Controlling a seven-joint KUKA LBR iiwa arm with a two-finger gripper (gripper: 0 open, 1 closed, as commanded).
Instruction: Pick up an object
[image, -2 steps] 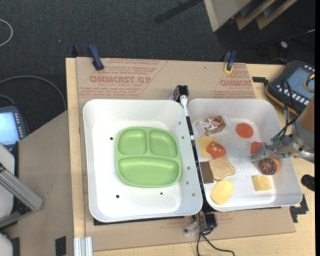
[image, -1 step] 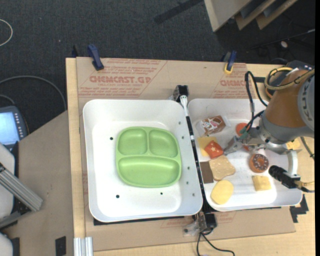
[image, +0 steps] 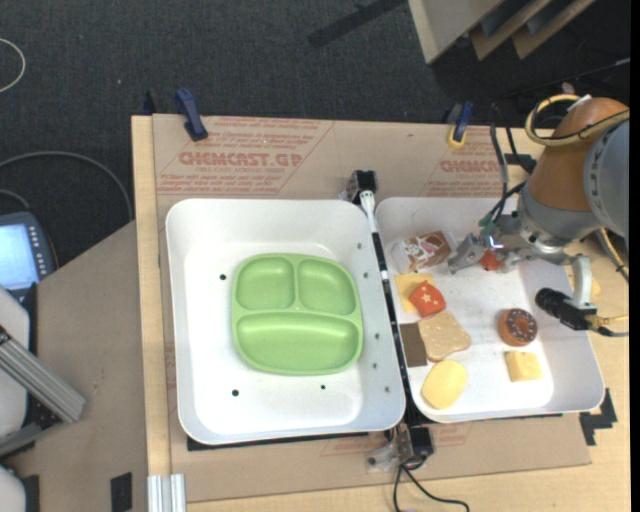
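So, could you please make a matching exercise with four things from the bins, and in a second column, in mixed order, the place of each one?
Things:
1. green divided plate
2. chocolate donut
3. yellow potato-like piece
4. bread slice

Places:
A. right bin, near its front edge, left part
B. left bin, in the middle
C. right bin, toward its right side, just above a yellow cheese block
D. right bin, beside a brown bar, below a slice with a red star

Pairs: 1-B, 2-C, 3-A, 4-D
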